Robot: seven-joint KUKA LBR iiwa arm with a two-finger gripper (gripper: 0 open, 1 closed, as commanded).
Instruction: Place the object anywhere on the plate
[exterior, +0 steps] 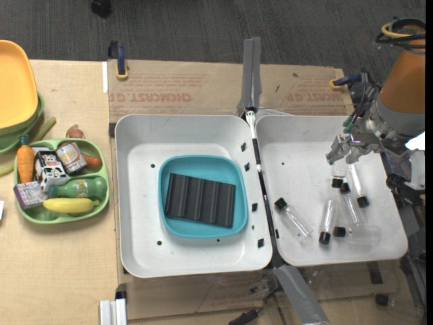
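A teal plate [169, 175] lies in the middle of the left bin [128, 181]. A dark grey ribbed block [201, 198] rests flat on it. The right bin [298, 147] holds several clear tubes with black caps: one at the lower left [293, 219], one near the middle [327, 221], and one further right [357, 185]. My gripper [344, 152] hangs over the right bin's upper right part, just above the nearest tubes, under the arm's orange band [406, 80]. I see nothing clearly held in it.
Left of the bins stands a green tray [101, 202] of toy food, with stacked yellow dishes [17, 87] behind it. A grey metal post [252, 73] rises between the bins at the back. Cables and frame parts crowd the right edge.
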